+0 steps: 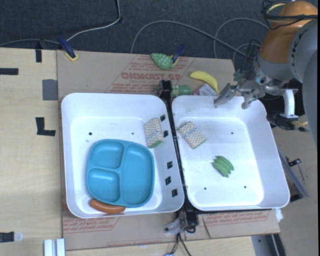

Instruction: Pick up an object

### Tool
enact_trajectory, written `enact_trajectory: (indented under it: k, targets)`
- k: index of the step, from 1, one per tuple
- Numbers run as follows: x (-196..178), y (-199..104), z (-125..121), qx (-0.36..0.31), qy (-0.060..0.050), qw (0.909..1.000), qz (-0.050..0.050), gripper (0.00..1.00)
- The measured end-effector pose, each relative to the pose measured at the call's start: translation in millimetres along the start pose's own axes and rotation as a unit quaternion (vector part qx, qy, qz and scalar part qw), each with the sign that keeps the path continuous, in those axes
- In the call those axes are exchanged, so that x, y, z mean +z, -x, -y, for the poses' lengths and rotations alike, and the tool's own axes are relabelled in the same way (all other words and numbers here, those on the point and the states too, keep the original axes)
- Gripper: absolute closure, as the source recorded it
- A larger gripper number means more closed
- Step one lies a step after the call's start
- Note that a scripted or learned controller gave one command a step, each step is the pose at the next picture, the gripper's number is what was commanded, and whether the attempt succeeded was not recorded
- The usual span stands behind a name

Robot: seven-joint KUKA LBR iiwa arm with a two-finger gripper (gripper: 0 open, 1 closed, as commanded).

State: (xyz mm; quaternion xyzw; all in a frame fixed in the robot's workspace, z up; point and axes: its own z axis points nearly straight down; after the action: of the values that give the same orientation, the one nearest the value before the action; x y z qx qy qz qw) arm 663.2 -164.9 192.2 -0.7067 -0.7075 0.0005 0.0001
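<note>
two shallow white bins sit side by side on the desk, the left bin [74,143] and the right bin [256,159], meeting at a dark clip strip down the middle. the tool [232,97] hangs over the far edge of the right bin, its two grey fingers spread apart with nothing between them; the arm [285,36] above it is cut off at the right edge, so only the orange band and part of the grey body can be seen.

in the right bin, a patterned sponge [191,134] lies near the far left corner, and a small green pod-like thing [223,165], perhaps a toy vegetable, lies near the middle, well apart from the tool. in the left bin, a blue divided plate [120,172] fills the near half, an orange sausage-shaped toy [106,207] is tucked partly under the plate's near rim, and a second patterned block [153,132] leans by the right wall.

beyond the bins, on the cardboard at the desk's far edge, lie a yellow banana [204,79], a green lump [161,61] too small to name, and a patterned scrap [205,90] half hidden behind the bin's rim.
</note>
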Motion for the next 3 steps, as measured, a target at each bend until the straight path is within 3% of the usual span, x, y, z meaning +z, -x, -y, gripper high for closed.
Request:
enact_trajectory:
  k: [1, 2, 3]
  targets:
    - [18, -16, 90, 0.000, -0.001, 1.0000, 0.000, 0.00]
    - [106, -28, 129, 0.000, 0.001, 1.0000, 0.000, 0.00]
    - [105, -32, 143, 0.000, 0.005, 1.0000, 0.002, 0.00]
